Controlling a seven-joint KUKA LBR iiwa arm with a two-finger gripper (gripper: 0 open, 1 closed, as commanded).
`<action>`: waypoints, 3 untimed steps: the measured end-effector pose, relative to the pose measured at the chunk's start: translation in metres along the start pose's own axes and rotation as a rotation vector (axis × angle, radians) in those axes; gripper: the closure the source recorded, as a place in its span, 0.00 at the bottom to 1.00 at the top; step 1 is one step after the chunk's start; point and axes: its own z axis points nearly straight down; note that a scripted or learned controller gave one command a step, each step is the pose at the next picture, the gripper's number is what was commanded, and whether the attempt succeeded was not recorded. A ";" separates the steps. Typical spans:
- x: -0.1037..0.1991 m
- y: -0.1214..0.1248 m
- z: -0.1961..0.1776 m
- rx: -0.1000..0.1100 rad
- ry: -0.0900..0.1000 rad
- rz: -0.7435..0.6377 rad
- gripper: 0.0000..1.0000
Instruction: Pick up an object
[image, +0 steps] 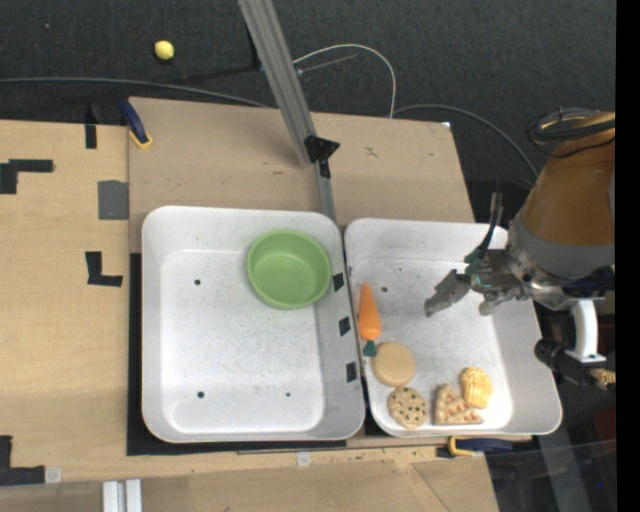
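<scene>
1. Where a tan wooden worktop meets dark carpeted floor, two shallow white bins sit side by side: the left bin and the right bin, rims touching at the middle.
2. Black tape marks dot the lighter board at the view's left, a small yellow ball lies on the floor at the top, and a grey metal pole slants down to the bins' shared edge.
3. A green bowl rests upright in the left bin's upper right corner.
4. Toy food lies in the right bin: an orange carrot along the left wall, a tan round bun just below it, a spotted cookie, a pizza slice and yellow corn along the lower edge.
5. Reaching in from the right, the grey-and-orange arm lowers its gripper over the right bin's upper middle; whether it is spread or closed cannot be told, and nothing shows within it.
6. The carrot lies to the gripper's left, apart from it; the other toys sit below, well apart.
</scene>
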 end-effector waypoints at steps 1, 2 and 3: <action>0.000 0.000 0.000 0.000 0.000 0.000 0.00; -0.005 0.006 0.048 0.005 0.000 0.002 0.00; -0.013 0.000 0.102 0.007 0.001 0.003 0.00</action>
